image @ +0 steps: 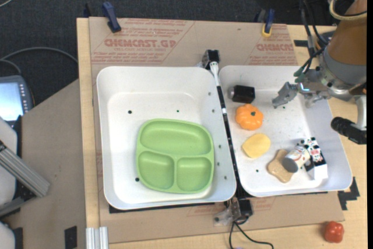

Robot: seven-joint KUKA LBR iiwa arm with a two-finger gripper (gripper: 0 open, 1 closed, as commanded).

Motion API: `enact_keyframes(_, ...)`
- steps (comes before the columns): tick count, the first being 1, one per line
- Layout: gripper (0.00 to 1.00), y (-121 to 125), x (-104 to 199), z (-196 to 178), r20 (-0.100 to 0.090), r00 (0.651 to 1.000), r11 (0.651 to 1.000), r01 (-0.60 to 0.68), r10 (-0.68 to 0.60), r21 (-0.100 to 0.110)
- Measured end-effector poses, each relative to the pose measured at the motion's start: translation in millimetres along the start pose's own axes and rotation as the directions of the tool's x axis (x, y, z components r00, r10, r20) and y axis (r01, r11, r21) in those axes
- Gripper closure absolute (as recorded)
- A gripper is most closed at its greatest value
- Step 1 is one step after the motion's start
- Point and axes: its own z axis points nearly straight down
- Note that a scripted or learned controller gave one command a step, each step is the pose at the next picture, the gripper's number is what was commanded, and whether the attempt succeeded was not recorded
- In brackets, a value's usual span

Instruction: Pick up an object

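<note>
Pumpkin sitting mid right bin, black block just beyond. Jaws hovering nearby, can't tell how wide. Round thing probably rolling away, yellow lump getting bumped.

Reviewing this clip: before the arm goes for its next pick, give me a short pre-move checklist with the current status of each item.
1. Pickable objects present in the right bin: ok. A black block, orange pumpkin, yellow piece, tan slice and black-and-white toy lie there.
2. Gripper positioned over the right bin: ok, near its upper part, right of the black block.
3. Gripper free of any object: ok, nothing shows between its fingers.
4. Finger opening wide enough: cannot tell.
5. Target standing apart from neighbours: ok for the pumpkin and block; not ok for the tan slice and toy, which touch.
6. Left bin holds only the green divided tray: ok.
</note>
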Motion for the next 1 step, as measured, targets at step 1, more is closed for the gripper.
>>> enact_keyframes(1,0.00,-57.8,45.8,83.3,-0.006,1.000,1.000,0.001,-0.001,0.014)
